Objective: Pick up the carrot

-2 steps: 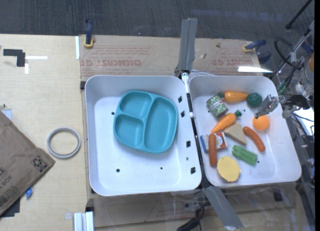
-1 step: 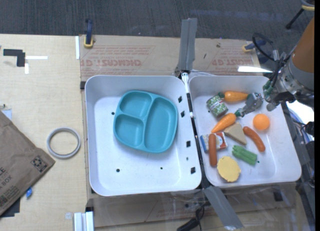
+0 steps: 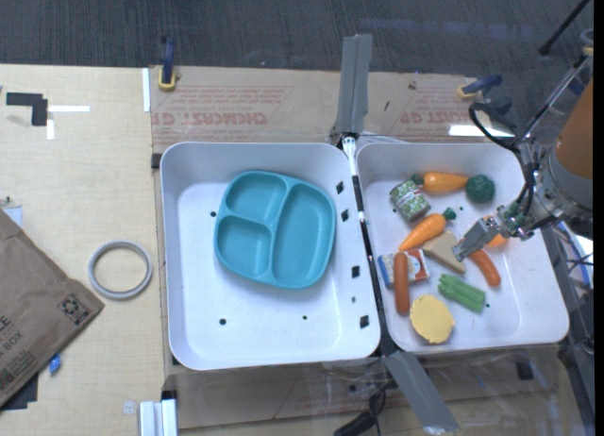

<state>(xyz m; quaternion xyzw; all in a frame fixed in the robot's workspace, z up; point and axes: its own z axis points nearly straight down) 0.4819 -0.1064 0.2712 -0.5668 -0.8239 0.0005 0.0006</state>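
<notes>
Bins sit side by side on the bench, and the right bin [image 3: 538,326] holds the toy food. Nearest lies a yellow, rounded piece [image 3: 433,319], then a green ridged piece [image 3: 461,292] and a smooth red-orange sausage [image 3: 402,282]. Above them is the carrot [image 3: 423,231] — glossy orange plastic, tapered, its long axis running diagonally, thick end up-right and tip down-left toward the bin's middle. The gripper [image 3: 472,243] hangs just right of it, above a tan wedge [image 3: 442,257]; whether its fingers are parted I cannot tell, and nothing shows between them. Farther back sit a green can [image 3: 410,200], another orange vegetable [image 3: 444,181] and a dark green ball [image 3: 480,188]. The left bin [image 3: 189,330] carries a teal divided plate [image 3: 276,228].
</notes>
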